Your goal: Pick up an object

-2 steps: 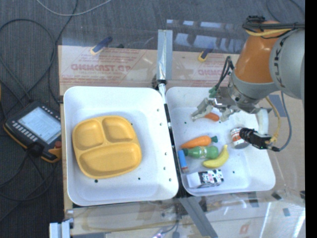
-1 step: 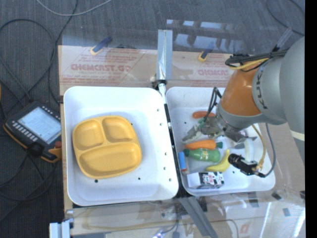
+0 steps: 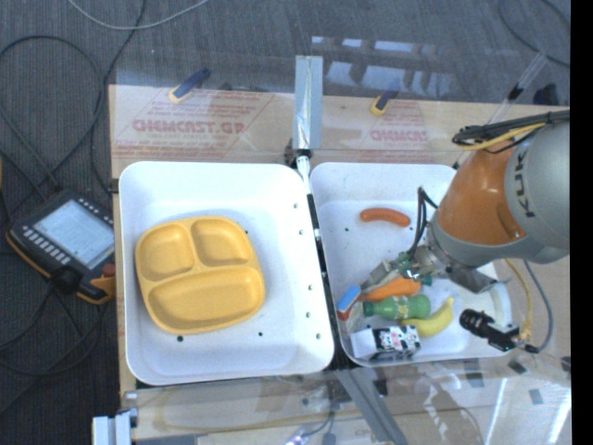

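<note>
Right bin (image 3: 389, 179): tool (image 3: 414, 265) beside crowded carrot (image 3: 393, 290), far half open.

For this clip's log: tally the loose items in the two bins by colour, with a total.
Yellow: 2, divided plate, banana
Orange: 2, sausage, carrot
Green: 1, bottle
Blue: 1, small piece
Black and white: 1, box
Total: 7

Tray (image 3: 199, 274) in left bin (image 3: 157, 179); sausage (image 3: 384, 216) apparently behind carrot (image 3: 394, 289) in right.

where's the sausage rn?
In the right bin, upper middle: the sausage lies alone, above the carrot and left of the arm.
</note>
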You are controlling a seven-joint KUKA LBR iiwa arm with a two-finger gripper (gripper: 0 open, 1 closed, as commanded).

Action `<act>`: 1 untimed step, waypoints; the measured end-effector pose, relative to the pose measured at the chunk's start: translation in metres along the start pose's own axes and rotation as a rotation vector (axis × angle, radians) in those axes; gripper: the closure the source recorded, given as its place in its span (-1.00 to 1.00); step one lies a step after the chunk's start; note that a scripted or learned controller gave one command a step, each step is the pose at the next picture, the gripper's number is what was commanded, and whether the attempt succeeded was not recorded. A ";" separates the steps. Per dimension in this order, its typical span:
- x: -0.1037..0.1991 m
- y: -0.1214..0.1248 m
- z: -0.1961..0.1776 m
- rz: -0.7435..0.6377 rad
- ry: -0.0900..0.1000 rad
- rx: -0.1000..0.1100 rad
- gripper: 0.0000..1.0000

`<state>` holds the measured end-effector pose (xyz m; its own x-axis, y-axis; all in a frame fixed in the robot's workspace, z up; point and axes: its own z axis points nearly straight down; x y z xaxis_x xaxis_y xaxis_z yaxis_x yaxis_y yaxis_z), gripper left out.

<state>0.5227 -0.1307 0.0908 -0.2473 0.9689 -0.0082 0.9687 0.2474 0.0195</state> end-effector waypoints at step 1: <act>-0.003 -0.028 0.000 0.180 0.001 -0.003 -1.00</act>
<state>0.4960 -0.1401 0.0907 -0.0695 0.9976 -0.0030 0.9973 0.0695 0.0236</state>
